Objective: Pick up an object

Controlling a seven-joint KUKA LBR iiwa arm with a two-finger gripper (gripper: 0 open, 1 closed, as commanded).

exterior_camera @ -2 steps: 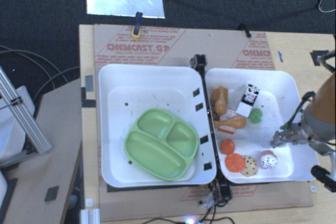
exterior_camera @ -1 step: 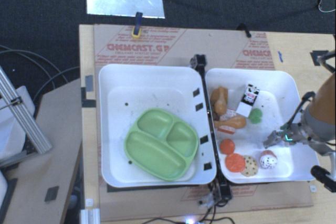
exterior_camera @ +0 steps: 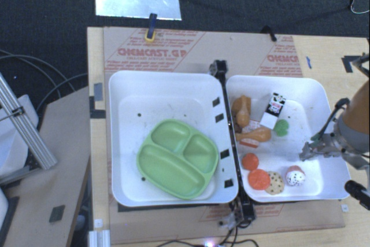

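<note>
Camera view, worktop (exterior_camera: 191, 46) from above: left bin (exterior_camera: 124, 136) holds a green divided plate (exterior_camera: 177, 158); right bin (exterior_camera: 315, 92) holds toy food (exterior_camera: 254, 135) along its left side. Hand (exterior_camera: 307, 152) low over right bin's right half; finger state cannot be told.

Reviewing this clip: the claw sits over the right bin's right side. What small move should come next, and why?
Probably a short shift toward the bin's near edge and down onto the white speckled ball. The claw sits in the right bin, just up and right of that ball, with nothing seen between its fingers. The ball lies apart from the cookie, so it looks like the nearest uncrowded target.
</note>
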